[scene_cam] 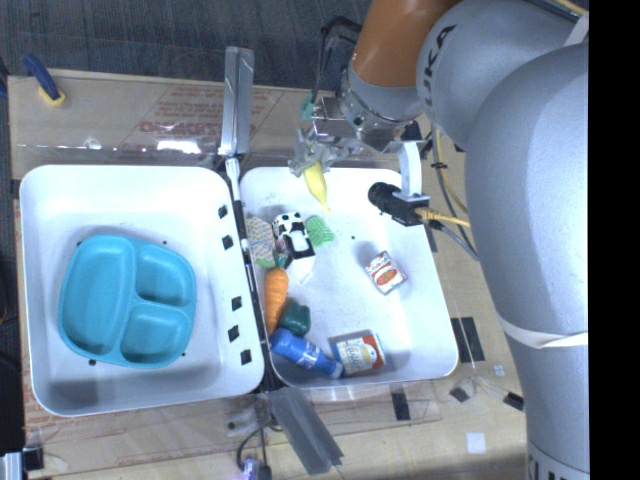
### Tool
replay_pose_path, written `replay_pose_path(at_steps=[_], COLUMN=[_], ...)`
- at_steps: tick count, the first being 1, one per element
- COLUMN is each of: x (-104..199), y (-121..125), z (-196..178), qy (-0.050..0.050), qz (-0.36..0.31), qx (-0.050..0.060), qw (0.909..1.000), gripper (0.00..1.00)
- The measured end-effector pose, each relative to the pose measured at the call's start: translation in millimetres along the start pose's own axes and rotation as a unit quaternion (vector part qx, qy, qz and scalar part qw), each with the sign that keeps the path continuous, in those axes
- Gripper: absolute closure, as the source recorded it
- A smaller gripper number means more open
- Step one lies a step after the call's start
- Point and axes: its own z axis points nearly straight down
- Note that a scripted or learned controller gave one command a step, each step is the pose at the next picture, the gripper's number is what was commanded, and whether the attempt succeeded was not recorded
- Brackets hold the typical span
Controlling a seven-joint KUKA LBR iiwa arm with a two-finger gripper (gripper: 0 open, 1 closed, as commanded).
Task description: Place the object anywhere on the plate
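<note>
Banana (pixel 316 182) is what we're watching: small, pale yellow toy one, tapering to a point at its lower end, hanging tip-down over the back edge of the right bin (pixel 425 308). Its top end sits right between the fingers of the gripper (pixel 318 158), which looks pinched shut on it, so we'd call it held and lifted clear of the bin floor.

Same camera view, left bin (pixel 40 228): we see the blue plate (pixel 125 298) with three compartments lying in the middle of it, well apart from the banana.

Under the gripper we've got a pile along the right bin's left side: carrot (pixel 276 298), blue bottle (pixel 303 354), a small can (pixel 359 353) and a red-and-white packet (pixel 384 272) off on its own.
</note>
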Motion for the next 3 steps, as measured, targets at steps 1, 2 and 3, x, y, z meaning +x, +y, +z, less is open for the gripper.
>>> replay_pose_path(at_steps=[1, 2, 3], x=[27, 95, 84], y=[-46, -86, -66], z=[-14, 62, 61], qy=[0.000, 0.000, -0.001], qz=[-0.298, -0.264, -0.222], qx=[0.000, 0.000, -0.002], qw=[0.9546, 0.9645, 0.9751], gripper=[1.00, 1.00, 1.00])
